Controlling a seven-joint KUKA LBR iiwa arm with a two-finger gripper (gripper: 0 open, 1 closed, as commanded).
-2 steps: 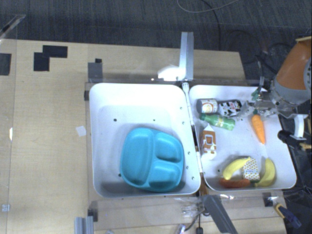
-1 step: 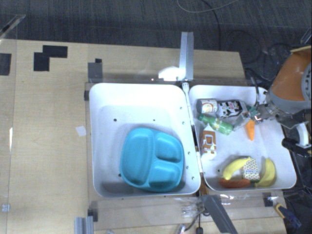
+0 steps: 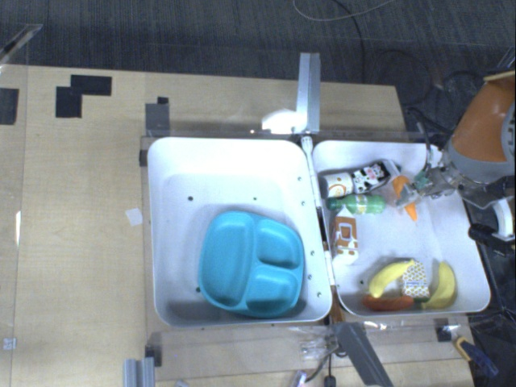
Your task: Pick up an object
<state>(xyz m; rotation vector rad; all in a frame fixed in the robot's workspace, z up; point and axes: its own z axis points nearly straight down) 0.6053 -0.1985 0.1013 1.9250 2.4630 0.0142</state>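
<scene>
Currently the pincer [image 3: 421,185] hangs over the right bin [image 3: 476,297], touching an orange carrot [image 3: 407,198]; whether it grips, I cannot tell.

The left white bin [image 3: 161,216] holds a blue plastic divided tray [image 3: 251,263] near its front edge. The right white bin [image 3: 468,240] holds a green bottle [image 3: 360,205] near its left wall and two yellow bananas [image 3: 391,275] along its front edge. The gripper [image 3: 421,184] hangs over the rear right corner beside an orange carrot-shaped item [image 3: 410,210].
</scene>
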